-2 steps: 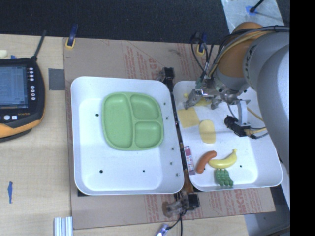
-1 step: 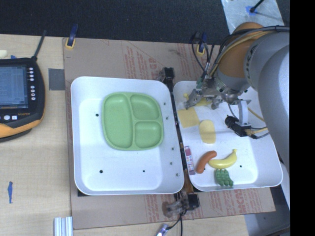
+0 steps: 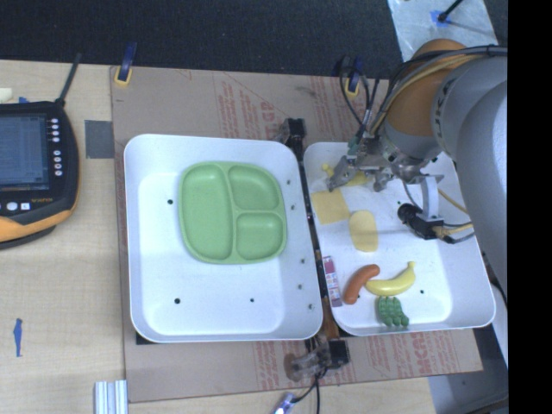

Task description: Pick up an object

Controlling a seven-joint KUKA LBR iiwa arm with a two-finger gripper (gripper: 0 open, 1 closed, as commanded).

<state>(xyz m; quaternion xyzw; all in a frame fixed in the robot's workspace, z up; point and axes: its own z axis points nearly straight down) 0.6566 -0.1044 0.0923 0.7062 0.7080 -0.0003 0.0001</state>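
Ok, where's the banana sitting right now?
The banana lies in the right bin, toward its near edge, between the red sausage on its left and the green toy just below it.

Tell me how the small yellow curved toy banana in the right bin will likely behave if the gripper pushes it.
The small yellow curved toy banana looks smooth, so it may slide across the right white bin. Being curved, it would probably spin rather than travel straight. It lies close to the red toy sausage and could bump it.
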